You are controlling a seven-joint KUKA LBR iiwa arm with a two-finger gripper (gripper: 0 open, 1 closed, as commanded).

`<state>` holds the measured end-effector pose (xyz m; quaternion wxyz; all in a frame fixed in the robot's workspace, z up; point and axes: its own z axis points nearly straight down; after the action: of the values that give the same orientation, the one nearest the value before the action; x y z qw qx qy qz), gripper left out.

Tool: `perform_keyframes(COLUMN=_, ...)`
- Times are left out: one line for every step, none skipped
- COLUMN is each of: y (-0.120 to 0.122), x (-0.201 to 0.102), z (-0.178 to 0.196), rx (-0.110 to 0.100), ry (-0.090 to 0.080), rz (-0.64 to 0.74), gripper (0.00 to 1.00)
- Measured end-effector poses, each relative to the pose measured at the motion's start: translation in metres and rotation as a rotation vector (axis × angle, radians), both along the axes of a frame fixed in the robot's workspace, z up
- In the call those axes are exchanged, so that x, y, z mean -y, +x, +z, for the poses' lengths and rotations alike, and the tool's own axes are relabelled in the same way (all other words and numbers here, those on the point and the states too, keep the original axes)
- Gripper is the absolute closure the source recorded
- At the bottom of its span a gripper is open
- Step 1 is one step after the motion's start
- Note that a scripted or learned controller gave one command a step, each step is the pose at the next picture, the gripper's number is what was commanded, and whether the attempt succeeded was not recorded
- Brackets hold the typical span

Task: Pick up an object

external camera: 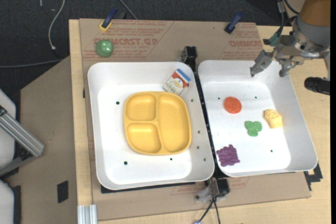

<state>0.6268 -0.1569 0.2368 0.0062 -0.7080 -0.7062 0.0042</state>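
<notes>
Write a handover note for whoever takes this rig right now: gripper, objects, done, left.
Gripper: open, holding nothing, raised over the far right corner of the right bin.
Right bin: orange-red round toy, green toy, yellow toy, purple grape bunch, all lying apart on the bin floor.
Left bin: yellow divided plate with a small carton at its far edge.
A green ball sits on the cardboard beyond the left bin.
Done: nothing picked yet.
Left: choose an object, descend, grasp, lift. The orange-red toy looks nearest the gripper.
</notes>
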Motion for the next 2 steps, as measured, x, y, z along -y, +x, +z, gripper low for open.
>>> perform_keyframes(y=0.003, x=0.000, z=0.008, rx=0.014, ry=-0.002, rz=0.003, gripper=0.00)
perform_keyframes(y=0.009, x=0.001, z=-0.037, rx=0.009, ry=-0.001, rz=0.003, gripper=0.00)
